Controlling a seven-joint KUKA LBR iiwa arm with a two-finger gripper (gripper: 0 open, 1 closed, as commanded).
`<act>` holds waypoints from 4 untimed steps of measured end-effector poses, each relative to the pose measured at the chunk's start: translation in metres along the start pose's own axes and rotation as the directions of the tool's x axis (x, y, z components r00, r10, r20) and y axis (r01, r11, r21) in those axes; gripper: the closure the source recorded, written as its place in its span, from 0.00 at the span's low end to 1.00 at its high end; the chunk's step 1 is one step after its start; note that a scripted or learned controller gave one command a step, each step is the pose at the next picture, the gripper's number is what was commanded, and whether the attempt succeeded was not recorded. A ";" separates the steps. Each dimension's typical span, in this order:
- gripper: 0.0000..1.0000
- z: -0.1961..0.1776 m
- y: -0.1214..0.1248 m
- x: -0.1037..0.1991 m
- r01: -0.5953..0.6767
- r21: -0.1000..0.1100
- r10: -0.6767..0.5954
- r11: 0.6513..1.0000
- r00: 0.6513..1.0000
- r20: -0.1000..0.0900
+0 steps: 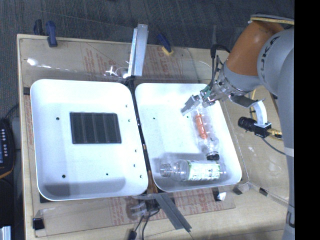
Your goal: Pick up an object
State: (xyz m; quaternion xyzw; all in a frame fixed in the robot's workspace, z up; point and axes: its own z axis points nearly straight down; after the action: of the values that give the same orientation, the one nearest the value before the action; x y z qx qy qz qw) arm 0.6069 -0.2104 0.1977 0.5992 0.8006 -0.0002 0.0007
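Pale bench (75, 219) carries two bins; the right bin (150, 134) holds two clear bottles. Near its upper edge the claw (196, 103) hangs open, empty. The orange-filled bottle (204, 130) below looks light, slippery; grip mid-body.

The grey arm with an orange band (260, 49) reaches from the right over the right shallow white bin (165, 134), its jaws (197, 101) above the bin's upper right part. Just below the jaws lies a clear plastic bottle with an orange label (204, 130). Farther below, a clear bottle with a green label (192, 170) rests along the near wall. Well to the jaws' left, the left white bin (50, 174) holds a dark ribbed rectangular panel (95, 128). Both bins sit on the counter (260, 204).
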 end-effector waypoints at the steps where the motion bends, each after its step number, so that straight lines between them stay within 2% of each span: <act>1: 0.00 0.033 0.000 0.002 0.202 0.003 -0.202 0.979 0.979 -0.004; 2: 0.00 0.021 -0.017 0.007 0.221 0.003 -0.221 0.975 0.975 -0.004; 3: 0.00 0.046 -0.008 0.005 0.295 0.003 -0.295 0.955 0.955 -0.006; 4: 0.00 0.030 -0.016 0.006 0.279 0.002 -0.279 0.960 0.960 -0.004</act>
State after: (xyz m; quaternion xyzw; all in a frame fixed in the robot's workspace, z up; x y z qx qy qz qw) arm 0.5896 -0.2089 0.1672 0.4802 0.8771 -0.0004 -0.0015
